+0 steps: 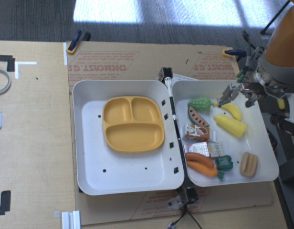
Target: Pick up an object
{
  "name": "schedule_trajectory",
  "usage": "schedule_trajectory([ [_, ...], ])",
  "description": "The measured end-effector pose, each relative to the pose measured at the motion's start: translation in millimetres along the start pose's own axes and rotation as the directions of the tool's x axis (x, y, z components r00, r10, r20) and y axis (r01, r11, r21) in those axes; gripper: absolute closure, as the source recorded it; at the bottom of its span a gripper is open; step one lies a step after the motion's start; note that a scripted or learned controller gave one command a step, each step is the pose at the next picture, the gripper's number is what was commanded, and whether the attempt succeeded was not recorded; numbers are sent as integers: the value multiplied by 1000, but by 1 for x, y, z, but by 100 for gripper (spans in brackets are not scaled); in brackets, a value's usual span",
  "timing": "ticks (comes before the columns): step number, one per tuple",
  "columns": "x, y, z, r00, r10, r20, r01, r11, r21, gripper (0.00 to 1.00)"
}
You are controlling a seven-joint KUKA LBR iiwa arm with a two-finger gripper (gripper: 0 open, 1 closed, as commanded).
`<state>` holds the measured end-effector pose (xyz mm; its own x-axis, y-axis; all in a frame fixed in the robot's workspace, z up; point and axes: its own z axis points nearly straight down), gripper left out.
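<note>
The right bin holds toy food: a green grape bunch, a watermelon slice, a banana, a yellow corn cob, a small brown carton, a snack packet, a carrot, a green pepper and a hot dog bun. My gripper hangs over the bin's far part, just above the banana's upper end and right of the grapes. Nothing shows between its fingers.
The left bin carries a yellow divided plate. Both bins rest on a cardboard sheet. A blue-and-yellow clamp sits at the sheet's far left corner, another clamp at its far right. The arm's orange band rises at the right.
</note>
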<state>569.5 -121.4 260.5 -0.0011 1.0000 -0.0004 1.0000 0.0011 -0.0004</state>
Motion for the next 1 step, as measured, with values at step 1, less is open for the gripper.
schedule_trajectory([
  [1,-7,3,116,992,-128,0,128,992,0,0],
])
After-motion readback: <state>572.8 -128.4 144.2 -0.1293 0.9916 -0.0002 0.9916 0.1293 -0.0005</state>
